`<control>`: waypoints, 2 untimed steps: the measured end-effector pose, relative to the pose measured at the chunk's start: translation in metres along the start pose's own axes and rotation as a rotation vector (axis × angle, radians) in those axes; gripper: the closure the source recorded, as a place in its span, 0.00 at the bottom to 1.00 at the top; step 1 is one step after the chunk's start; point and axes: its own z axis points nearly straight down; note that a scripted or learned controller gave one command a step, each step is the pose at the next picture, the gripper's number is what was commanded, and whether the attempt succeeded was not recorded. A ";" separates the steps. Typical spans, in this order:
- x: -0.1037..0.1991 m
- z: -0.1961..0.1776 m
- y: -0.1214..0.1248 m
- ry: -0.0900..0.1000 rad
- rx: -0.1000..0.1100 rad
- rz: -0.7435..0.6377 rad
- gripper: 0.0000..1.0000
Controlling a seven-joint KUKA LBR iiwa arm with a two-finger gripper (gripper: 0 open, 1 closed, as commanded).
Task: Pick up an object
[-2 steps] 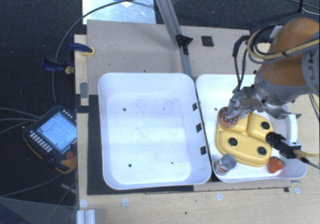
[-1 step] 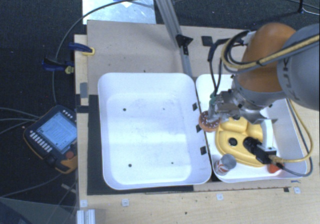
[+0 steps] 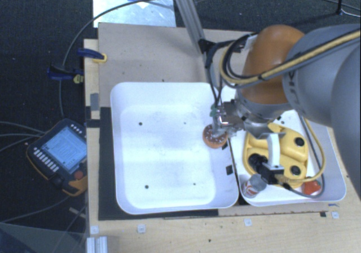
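The arm is seen reaching in over the right bin (image 3: pixel 337 190), its gripper (image 3: pixel 221 122) hung above the seam between the two bins. A small round brown object (image 3: pixel 214 137) is seen just under the fingertips, at the right edge of the left bin (image 3: pixel 163 190). Whether it is pinched cannot be told (finger spacing hidden). A yellow tool (image 3: pixel 287 153) is lying in the right bin.

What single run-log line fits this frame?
arm: over the bins' shared edge | gripper: just above brown round object at left bin right side | grasp: unconfirmed | right bin: yellow tool
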 end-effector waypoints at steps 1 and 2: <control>0.053 -0.011 -0.008 0.001 0.000 -0.002 1.00; 0.050 -0.010 -0.008 0.000 0.001 0.004 0.00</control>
